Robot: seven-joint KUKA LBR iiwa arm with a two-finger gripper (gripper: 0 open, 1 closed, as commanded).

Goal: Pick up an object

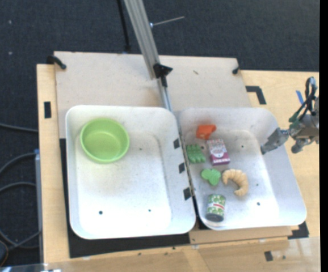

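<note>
Hovering at the right bin's right rim (269, 118), the claw (282, 141) holds nothing; its spread cannot be told. The tan croissant-shaped toy (236, 181) lies left and nearer in that bin, long axis slanting far-left to near-right.

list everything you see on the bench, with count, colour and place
bins: 2, white, side by side on the bench
bowl: 1, green, far-left corner of the left bin
orange toy: 1, orange, far end of the right bin
green block: 1, green, right bin by its left wall
carton: 1, pink and white, right of the green block
green toy: 1, green, middle of the right bin
croissant: 1, tan, right of the green toy
can: 1, green and dark, near end of the right bin
pole: 1, grey metal, behind the bins
gripper: 1, grey, at the right bin's right rim
</note>
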